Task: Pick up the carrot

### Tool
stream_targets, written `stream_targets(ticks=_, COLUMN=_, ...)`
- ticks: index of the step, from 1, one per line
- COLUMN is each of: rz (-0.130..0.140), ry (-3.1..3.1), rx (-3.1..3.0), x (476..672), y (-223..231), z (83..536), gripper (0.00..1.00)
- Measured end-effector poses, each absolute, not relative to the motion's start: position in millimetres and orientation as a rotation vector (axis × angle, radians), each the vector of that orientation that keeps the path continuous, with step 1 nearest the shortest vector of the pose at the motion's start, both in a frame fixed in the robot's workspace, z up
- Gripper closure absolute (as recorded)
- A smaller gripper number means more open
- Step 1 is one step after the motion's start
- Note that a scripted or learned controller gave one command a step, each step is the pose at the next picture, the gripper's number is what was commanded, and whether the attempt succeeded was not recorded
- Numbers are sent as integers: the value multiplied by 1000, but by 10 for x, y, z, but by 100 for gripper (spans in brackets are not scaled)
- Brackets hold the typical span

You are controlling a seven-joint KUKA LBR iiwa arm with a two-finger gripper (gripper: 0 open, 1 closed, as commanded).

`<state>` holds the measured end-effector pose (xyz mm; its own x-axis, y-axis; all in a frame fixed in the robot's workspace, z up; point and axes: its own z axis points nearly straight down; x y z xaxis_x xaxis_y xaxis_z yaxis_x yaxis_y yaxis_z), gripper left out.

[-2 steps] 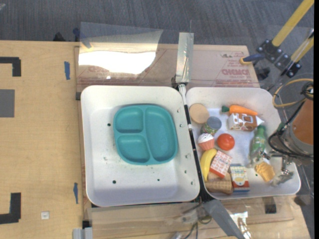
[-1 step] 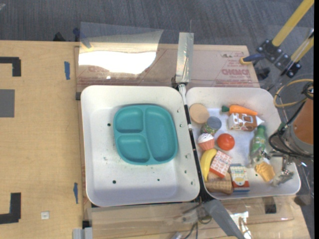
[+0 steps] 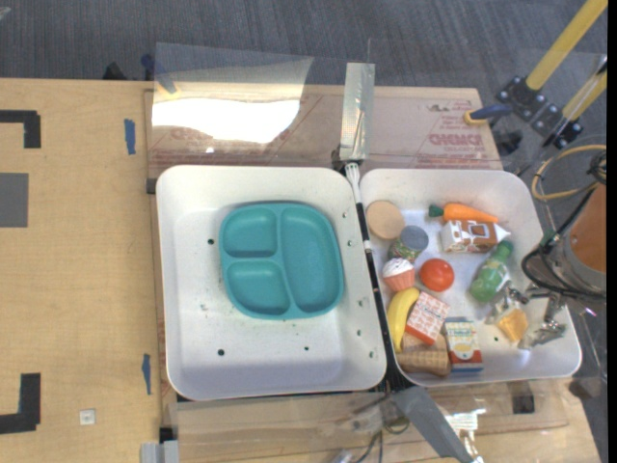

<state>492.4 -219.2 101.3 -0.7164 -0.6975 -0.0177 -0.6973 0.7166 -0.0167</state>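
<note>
The carrot, orange with a green tip, lies on its side near the far edge of the right bin, just behind a small white and orange carton. My gripper hangs low over the right bin's near right part, close to a yellow-orange wedge. It is well to the right of and nearer than the carrot, apart from it. The arm's orange band shows at the right edge.
The right bin is crowded: a tan round piece, grey can, cupcake, tomato, green bottle, banana and small boxes. A teal divided plate lies in the left bin.
</note>
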Motion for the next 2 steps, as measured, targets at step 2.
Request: stream_targets(ticks=2, rz=-14, ry=2880, rx=-1202, x=5012, y=-962, z=1150, gripper=100)
